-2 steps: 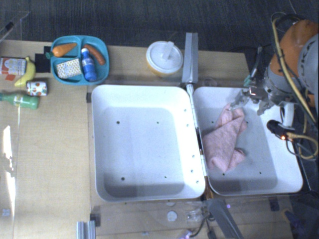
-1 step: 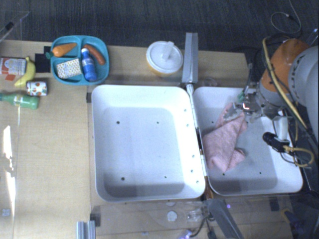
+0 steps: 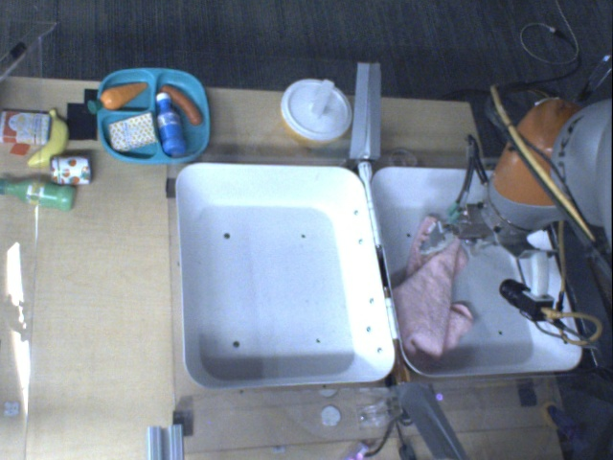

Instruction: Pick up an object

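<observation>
A pink cloth lies crumpled in the right white bin, against its left wall. The cloth's upper corner rises toward my gripper, which reaches in from the right and sits low over the bin, touching or just beside that corner. The grey arm with its orange band stands over the bin's right side and hides part of the floor there.
The left white bin sits next to the right one. Behind the bins stand a blue divided plate of toy food and a white lidded tub. A banana, a small can and a green bottle lie on the bench at far left.
</observation>
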### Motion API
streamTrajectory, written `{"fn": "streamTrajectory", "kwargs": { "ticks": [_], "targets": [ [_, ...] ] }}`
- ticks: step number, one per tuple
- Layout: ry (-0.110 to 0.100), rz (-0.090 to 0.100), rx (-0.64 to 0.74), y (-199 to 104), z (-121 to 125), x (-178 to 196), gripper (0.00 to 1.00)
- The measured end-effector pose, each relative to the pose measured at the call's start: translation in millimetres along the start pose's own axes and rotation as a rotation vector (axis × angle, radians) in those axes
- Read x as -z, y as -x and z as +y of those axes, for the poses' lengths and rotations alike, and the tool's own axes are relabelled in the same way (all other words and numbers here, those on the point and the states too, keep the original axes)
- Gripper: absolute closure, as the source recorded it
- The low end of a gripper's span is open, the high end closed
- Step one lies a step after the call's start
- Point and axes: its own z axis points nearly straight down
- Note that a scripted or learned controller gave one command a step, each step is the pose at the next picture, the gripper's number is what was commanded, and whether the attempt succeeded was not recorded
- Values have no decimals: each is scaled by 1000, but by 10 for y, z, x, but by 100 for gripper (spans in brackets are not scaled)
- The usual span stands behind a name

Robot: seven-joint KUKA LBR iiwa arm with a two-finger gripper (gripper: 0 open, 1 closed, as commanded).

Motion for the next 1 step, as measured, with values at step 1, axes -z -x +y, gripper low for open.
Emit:
{"fn": "streamTrajectory", "kwargs": {
  "ticks": [1],
  "targets": [
    [3,1,203,-489,275,1,0]
  ]
}}
